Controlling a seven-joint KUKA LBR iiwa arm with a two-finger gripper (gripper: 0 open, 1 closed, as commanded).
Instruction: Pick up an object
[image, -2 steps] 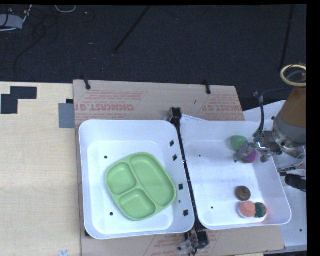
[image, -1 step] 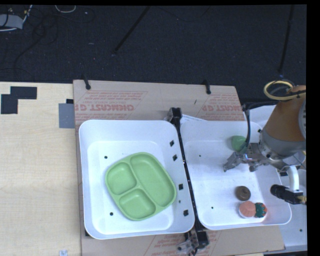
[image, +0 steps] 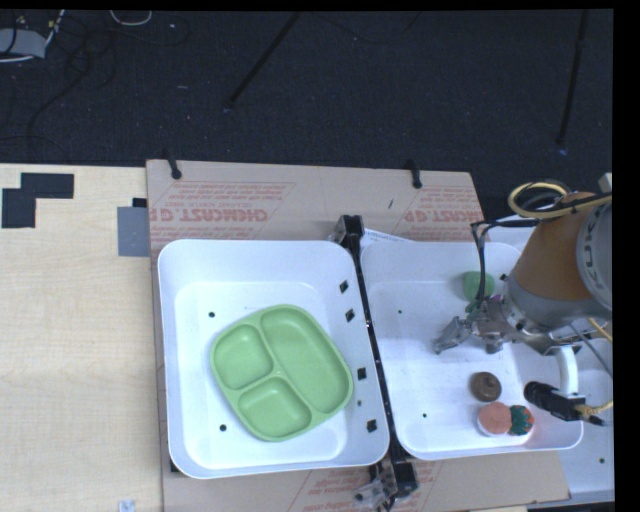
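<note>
So, front of right bin (image: 425, 395): pink round piece (image: 494, 420), dark green bit (image: 520, 421) touching its right side. Just behind, small brown disc (image: 486, 385), apart from both. Left bin (image: 190, 300): green divided plate (image: 281, 372) lying flat, three sections. Gripper (image: 455, 338) low over middle of right bin, pointing left, clear of disc, nothing visibly gripped. Open or closed? Honestly can't tell. Farther back, pale green thing (image: 471, 284) near bin's back wall, beside arm (image: 555, 265).
</note>
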